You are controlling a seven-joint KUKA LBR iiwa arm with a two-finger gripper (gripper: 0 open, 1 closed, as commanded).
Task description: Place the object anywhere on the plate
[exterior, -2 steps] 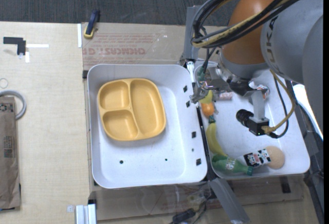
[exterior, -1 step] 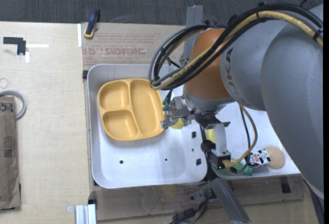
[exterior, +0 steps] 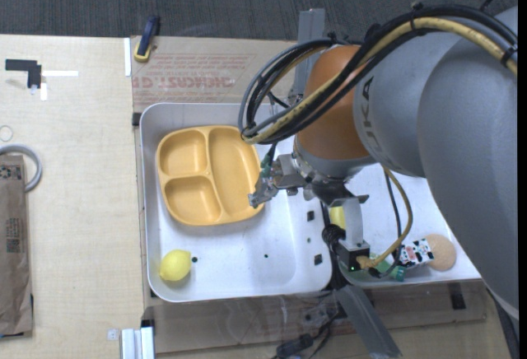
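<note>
Yellow plate (exterior: 210,174): a three-compartment tray, lying flat in the upper left of the left bin (exterior: 247,263); all three compartments show bare yellow plastic.
Lemon (exterior: 175,265): small and yellow, resting on the bin floor at the lower left corner — below the plate and apart from it.
Arm (exterior: 428,118): grey with an orange band, reaching in from the right and hanging low over the seam between the two bins; black and yellow cables loop over it.
Gripper (exterior: 265,184): its dark tip shows just at the plate's right rim, under the wrist; whether the fingers are spread or closed I cannot tell, and nothing can be seen between them.
Right bin (exterior: 420,209): mostly covered by the arm; a cow-patterned toy (exterior: 417,252) and a tan rounded object (exterior: 442,251) lie side by side near its lower edge.
Bench (exterior: 66,184): pale wood to the left, with a brown paper bag (exterior: 14,242) at the left edge.
</note>
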